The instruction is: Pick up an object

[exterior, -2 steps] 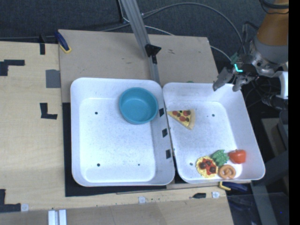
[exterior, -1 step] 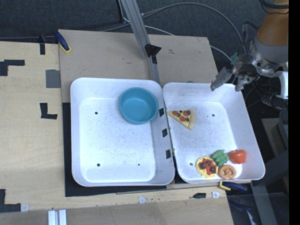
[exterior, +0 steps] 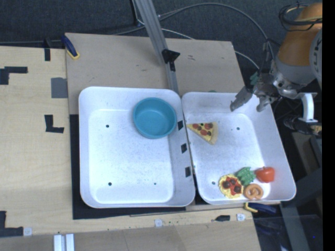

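A single fixed camera looks down from above at a slant, far enough back to take in the whole bench (exterior: 31, 140) and both shallow white bins. The left bin (exterior: 99, 187) sits near the middle of the frame, and the right bin (exterior: 272, 140) lies beside it toward the right. The far edge of the bench falls near the top, with dark floor (exterior: 52, 9) beyond it; the near edge runs along the bottom. A grey pole (exterior: 154, 30) slants in from the top toward the gap between the bins. The arm (exterior: 298, 51) enters at the upper right, with its pincer (exterior: 250, 103) over the right bin's far rim.
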`<action>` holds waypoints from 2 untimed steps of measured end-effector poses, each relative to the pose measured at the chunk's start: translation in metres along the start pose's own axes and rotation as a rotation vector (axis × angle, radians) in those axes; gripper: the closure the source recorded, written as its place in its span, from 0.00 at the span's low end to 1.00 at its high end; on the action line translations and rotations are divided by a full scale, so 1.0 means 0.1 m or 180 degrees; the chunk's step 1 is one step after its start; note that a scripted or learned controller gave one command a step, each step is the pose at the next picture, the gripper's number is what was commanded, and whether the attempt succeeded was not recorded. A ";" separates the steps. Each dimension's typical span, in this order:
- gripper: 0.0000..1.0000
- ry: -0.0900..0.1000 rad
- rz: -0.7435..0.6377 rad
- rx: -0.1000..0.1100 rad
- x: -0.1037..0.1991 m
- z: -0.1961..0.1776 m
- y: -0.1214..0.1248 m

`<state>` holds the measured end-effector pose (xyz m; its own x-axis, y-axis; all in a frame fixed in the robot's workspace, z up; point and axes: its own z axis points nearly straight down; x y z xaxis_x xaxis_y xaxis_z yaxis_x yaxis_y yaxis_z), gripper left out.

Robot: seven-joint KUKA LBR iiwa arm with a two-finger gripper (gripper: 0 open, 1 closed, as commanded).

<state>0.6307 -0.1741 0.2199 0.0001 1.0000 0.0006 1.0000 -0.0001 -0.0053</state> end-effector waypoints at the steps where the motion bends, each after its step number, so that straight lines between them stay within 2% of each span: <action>1: 0.00 0.0001 -0.0002 0.0001 0.02 0.57 -0.10; 2: 0.00 0.0001 -0.0003 -0.0013 0.02 1.18 -0.10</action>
<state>0.6199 -0.1717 0.1015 -0.0010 1.0000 0.0010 1.0000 0.0010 -0.0013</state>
